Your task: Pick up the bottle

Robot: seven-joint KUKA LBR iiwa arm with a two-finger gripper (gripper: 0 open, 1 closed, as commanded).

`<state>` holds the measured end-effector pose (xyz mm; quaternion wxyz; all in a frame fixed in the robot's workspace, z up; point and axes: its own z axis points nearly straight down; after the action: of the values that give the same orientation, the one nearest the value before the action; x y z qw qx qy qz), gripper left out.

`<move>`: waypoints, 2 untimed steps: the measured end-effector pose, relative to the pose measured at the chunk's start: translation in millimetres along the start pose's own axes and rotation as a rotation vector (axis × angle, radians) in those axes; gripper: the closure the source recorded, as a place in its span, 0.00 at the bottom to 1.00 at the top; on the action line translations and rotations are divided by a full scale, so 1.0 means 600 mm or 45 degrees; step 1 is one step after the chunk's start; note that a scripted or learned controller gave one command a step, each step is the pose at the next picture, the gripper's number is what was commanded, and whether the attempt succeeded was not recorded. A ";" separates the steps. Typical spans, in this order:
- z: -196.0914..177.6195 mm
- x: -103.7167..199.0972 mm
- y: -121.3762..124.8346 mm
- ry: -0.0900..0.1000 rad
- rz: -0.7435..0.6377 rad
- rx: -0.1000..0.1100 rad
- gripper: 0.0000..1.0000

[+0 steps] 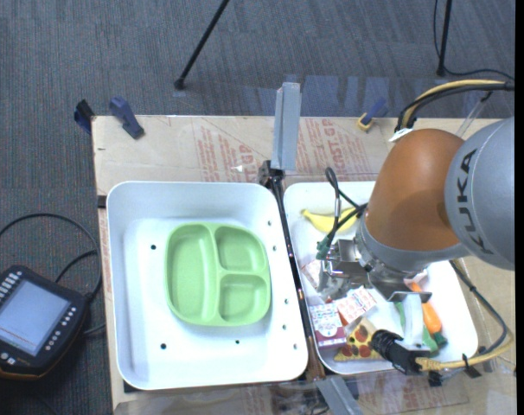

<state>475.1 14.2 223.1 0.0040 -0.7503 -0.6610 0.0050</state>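
The single fixed camera sits above the bench (201, 141), looks down at a slant on the left bin (128, 275) and the right bin (456, 296) beside it, with carpet beyond the bench's far edge.

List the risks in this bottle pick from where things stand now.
1. Clutter: the right bin holds a banana, printed packets and a carrot-like toy close together, so the end effector may well close on a packet instead.
2. Blocked view: the arm covers much of that bin, and I cannot pick out a bottle for certain.
3. Cables hang beside the end effector and might snag on items.
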 end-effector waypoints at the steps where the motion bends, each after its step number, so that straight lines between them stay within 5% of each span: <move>1: 0.068 0.034 -0.005 0.000 0.319 0.001 1.00; 2: -0.004 0.008 0.000 0.001 0.162 -0.003 1.00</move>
<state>475.6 18.7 225.5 0.0029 -0.7909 -0.6119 0.0044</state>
